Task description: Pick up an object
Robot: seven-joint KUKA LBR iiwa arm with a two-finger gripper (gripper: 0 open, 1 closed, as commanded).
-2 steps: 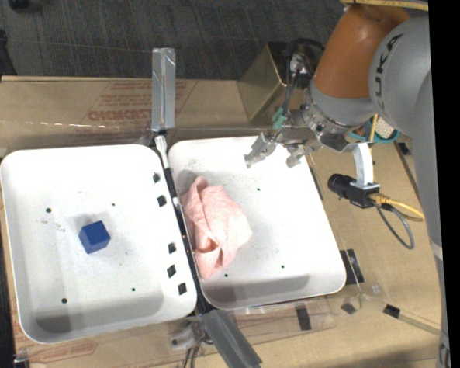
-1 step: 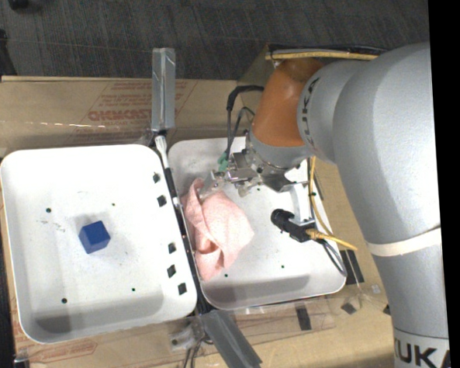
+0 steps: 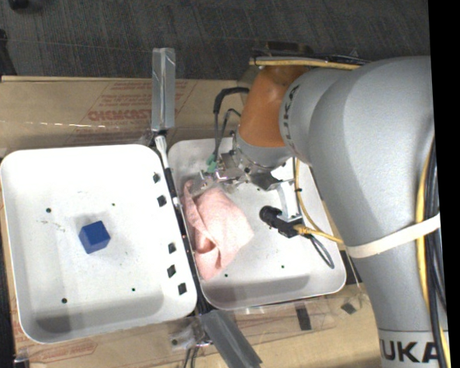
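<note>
A crumpled pink cloth [image 3: 217,228] lies against the left wall of the right bin [image 3: 256,288]. A small blue cube [image 3: 94,236] sits alone in the left bin [image 3: 35,300]. My gripper [image 3: 216,175] is down in the right bin at the cloth's upper edge, touching or just above it. The wrist and its hardware cover the tips.
A black cable plug [image 3: 277,220] with a yellow lead hangs from the arm over the right bin, right of the cloth. The big grey arm [image 3: 368,155] covers the right bin's far side. A divider with black clips [image 3: 173,237] separates the bins.
</note>
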